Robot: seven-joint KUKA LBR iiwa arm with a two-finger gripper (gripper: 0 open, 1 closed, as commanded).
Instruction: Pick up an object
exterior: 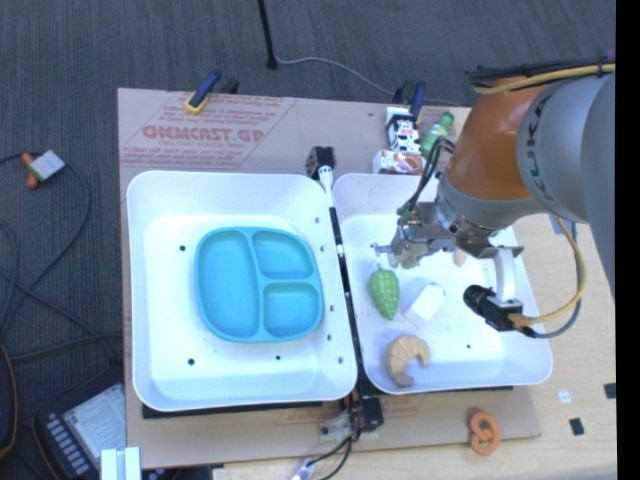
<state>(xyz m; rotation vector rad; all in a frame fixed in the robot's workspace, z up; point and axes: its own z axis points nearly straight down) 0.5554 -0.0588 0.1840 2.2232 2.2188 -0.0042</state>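
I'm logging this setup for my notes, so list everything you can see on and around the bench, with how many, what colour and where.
Bins: two, white, side by side on the bench.
Divided plate: one, light blue, three compartments, in the left bin.
Green object: one, green, oval, at the left side of the right bin.
White block: one, white, middle of the right bin, just right of the green object.
Croissant-shaped object: one, tan, near the front of the right bin.
Board: one, brown with red lettering, under the bins.
Clamps: two, blue, on the board's far edge.
Small orange object: one, on the board in front of the right bin.
Arm: one, grey with orange band, over the right bin.
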